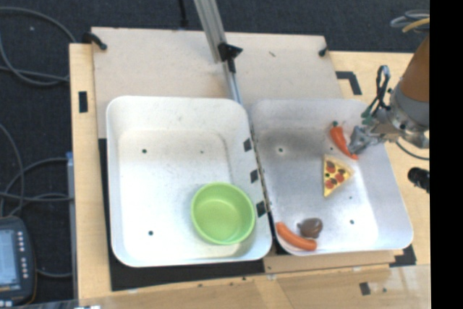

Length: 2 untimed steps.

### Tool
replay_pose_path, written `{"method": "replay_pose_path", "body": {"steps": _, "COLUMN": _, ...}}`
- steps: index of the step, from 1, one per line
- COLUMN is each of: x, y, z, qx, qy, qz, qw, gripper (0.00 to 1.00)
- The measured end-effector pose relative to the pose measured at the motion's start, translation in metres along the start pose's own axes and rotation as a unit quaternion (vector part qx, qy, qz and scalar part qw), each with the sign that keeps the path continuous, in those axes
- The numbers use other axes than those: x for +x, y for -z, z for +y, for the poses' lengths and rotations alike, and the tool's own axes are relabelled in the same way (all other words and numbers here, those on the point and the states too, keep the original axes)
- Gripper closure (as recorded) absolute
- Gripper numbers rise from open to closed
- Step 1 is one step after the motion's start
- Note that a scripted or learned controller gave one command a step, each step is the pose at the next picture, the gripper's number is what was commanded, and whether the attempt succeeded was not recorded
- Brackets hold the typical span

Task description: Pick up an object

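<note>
A: Which stage of the pick does this view from above show?

B: The approach, by my reading. The claw point(359, 140) sits low at the right side of the right bin point(376, 228), just beside the upper end of the orange chili pepper point(340, 140). Nothing has been lifted; every object rests on a bin floor

A: Is the pepper gripped?

B: That cannot be told. The claw's tips are small and partly merged with the pepper's upper end, so whether they are spread, pressed together or pinching it is not resolved. No object is visibly held clear of the bin

A: Where do the candidate objects lie?

B: All but one in the right bin. The pepper lies at the upper right, tilted; the pizza slice point(335, 176) lies just below it, apart from it. A sausage point(295, 236) rests along the near rim with a brown lump point(311, 227) just beside it. The green bowl point(223, 213) stands upright in the left bin point(145, 155), at its near right corner

A: What remains?

B: Judged from the layout, the claw must close firmly on the pepper, the nearest object, and then raise it off the bin floor. Both bins sit side by side on the table point(159, 61), so the whole lift is still to come
</note>
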<state>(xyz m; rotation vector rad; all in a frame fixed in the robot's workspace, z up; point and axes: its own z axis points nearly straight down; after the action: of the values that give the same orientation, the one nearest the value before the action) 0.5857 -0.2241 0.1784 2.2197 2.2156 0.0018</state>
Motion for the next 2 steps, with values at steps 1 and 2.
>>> {"method": "replay_pose_path", "body": {"steps": 1, "x": 0.001, "y": 0.054, "z": -0.008, "qx": -0.002, "qy": 0.001, "qz": 0.0, "qw": 1.0, "gripper": 1.0}}
{"method": "replay_pose_path", "body": {"steps": 2, "x": 0.0, "y": 0.029, "z": -0.008, "qx": 0.003, "qy": -0.002, "qz": 0.0, "qw": 1.0, "gripper": 1.0}}
